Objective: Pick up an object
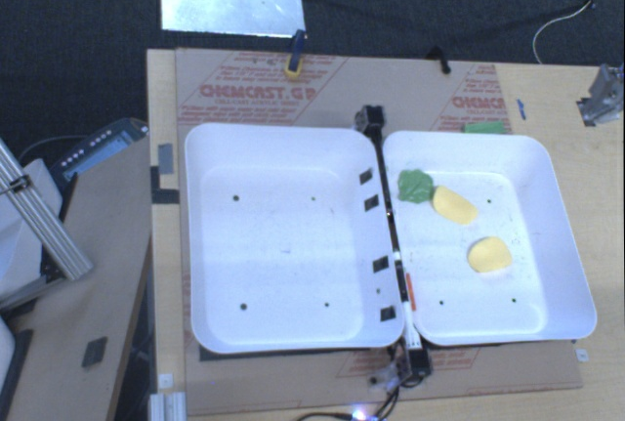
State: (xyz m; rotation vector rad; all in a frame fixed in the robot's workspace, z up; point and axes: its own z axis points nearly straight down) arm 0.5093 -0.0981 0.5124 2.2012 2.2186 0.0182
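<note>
Three objects are sitting in the right bin (547,312): a green lump (415,185) in its upper left corner, a yellow piece (454,206) touching it just to the lower right, and a second yellow piece (489,255) lying apart, lower and nearer centre frame. Nothing is covering them. The left bin (283,312) is lying alongside, black clips (371,204) joining the two. Gripper (601,97) is sitting at the far right edge; its state cannot be told.

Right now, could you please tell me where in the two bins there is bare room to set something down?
The left bin shows bare floor from wall to wall. In the right bin, the near strip below the lower yellow piece is free, as is the far right corner. It is crowded toward the divider, where the green piece touches the upper yellow piece.
</note>
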